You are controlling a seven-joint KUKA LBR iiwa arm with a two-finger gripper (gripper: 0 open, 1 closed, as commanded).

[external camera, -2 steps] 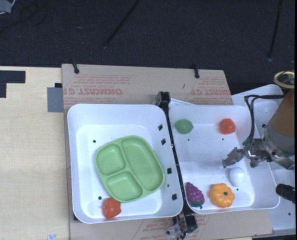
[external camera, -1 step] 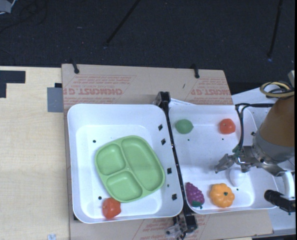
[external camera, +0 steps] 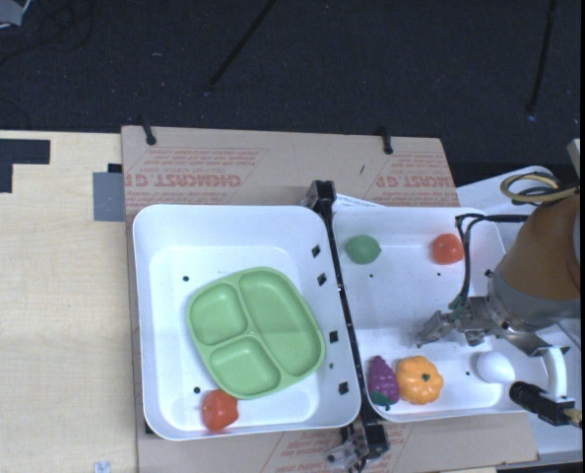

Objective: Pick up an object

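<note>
My gripper [external camera: 438,328] hangs low over the right bin [external camera: 401,274], reaching in from the right, with the grey and orange arm [external camera: 544,264] behind it. Nothing shows in its grasp. Just below it lie an orange pepper [external camera: 419,379] and a purple bunch of grapes [external camera: 381,380]. A white egg [external camera: 493,368] rests to the lower right of the gripper. Toward the back of this bin lie a green round fruit [external camera: 362,249] and a red tomato [external camera: 447,249].
The left bin [external camera: 164,264] holds a green divided plate [external camera: 255,331] and a red fruit [external camera: 219,409] at its front edge. A black divider [external camera: 334,304] runs between the bins. Cables [external camera: 529,183] loop by the arm at right.
</note>
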